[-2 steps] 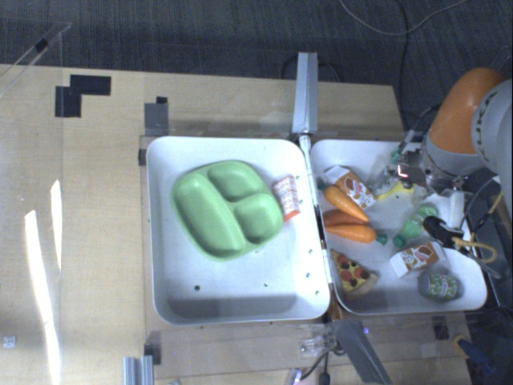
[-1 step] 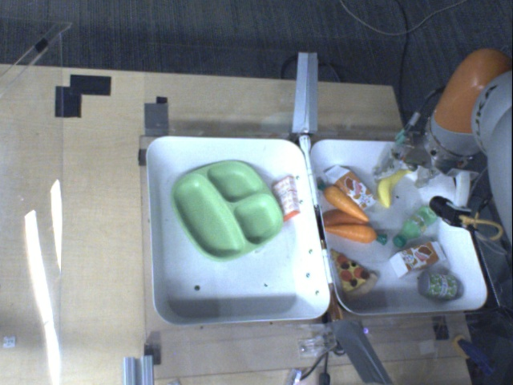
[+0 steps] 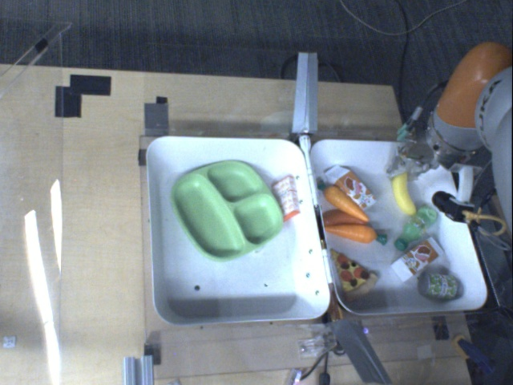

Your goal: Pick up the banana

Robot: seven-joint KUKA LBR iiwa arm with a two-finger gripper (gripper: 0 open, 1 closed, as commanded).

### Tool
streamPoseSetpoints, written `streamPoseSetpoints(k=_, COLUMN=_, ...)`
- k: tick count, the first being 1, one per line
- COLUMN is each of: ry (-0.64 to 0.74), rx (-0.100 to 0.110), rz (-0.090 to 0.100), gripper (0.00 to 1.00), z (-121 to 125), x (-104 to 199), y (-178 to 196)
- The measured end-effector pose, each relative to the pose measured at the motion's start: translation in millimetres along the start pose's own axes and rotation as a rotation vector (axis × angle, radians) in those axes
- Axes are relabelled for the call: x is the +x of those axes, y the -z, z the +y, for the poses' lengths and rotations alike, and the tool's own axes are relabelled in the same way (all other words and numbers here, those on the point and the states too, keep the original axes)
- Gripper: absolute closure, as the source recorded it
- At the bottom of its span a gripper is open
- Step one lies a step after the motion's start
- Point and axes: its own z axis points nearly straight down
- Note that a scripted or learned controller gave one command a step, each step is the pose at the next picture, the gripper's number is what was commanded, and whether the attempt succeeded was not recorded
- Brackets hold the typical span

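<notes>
wood bench (image 3: pixel 96 239), dark carpet (image 3: pixel 200 14) (cable (image 3: pixel 385 14) atop), banana (image 3: pixel 403 194)

Overhead, slanted — both bins (image 3: pixel 240 311).

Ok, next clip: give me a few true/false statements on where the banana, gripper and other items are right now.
1. The banana lies in the right bin. True.
2. The green divided plate sits in the right bin. False: it is in the left bin.
3. The gripper is above the right bin's far edge, close to the banana's upper end. True.
4. The banana is lifted clear of the bin. False: it rests on the bin floor.
5. Two carrots lie left of the banana. True.
</notes>
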Motion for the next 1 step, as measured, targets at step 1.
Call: streamPoseSetpoints(k=1, ry=-0.034, rx=0.008, rz=0.000, gripper=1.00, z=6.8, x=-3.4, y=20.7)
